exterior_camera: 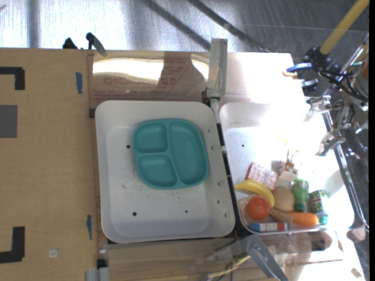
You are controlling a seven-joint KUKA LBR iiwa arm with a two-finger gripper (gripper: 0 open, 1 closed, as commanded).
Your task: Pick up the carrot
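The carrot (pixel 303 219) lies lower right in the right bin (pixel 234 142), long axis horizontal, tip seemingly rightward, beside a tomato (pixel 258 208).

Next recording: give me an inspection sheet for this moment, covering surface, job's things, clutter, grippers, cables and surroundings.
Surface: two white bins; left bin bears a teal divided plate.
Job's things: carrot lies at the right bin's near edge, untouched.
Clutter: banana, tomato, potato, green bottle, can, small packets, crowded around the carrot.
Grippers: gripper beside the right bin, apart from the pile.
Cables: nothing seen.
Surroundings: cardboard panel on the left.
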